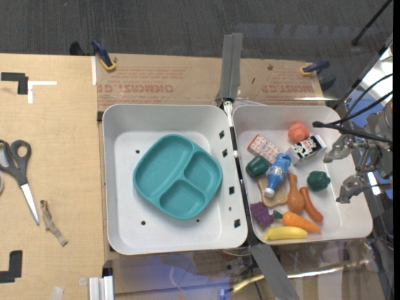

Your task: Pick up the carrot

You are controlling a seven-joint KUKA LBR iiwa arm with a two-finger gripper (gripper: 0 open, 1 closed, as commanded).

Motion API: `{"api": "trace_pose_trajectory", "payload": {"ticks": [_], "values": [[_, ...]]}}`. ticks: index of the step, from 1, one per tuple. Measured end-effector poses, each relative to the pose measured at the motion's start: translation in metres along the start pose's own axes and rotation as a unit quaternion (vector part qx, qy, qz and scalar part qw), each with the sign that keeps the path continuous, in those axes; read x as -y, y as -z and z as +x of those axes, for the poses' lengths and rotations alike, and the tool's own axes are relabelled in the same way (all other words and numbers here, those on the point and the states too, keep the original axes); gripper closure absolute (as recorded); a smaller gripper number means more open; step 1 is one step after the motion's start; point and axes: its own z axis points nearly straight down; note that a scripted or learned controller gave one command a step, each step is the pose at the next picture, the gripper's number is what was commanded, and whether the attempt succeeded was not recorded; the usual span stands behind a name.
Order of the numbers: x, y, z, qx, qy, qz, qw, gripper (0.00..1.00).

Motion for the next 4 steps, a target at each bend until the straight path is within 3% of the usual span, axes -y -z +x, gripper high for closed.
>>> {"api": "trace_pose_trajectory", "payload": {"ticks": [1,2,3,4], "values": [[-0.029,-0.117,-0.013,-0.001,-0.05,0.0,0.9987,0.0],[-0.061,-0.184,-0.02,0.003,-0.043,0.0,0.9991,0.0],[-0.045,-0.171,-0.051,0.0,-0.221,0.0,0.9753,0.0],[-0.06,-0.184,-0.05,0.003,-0.311,0.0,0.9504,0.0]]}}
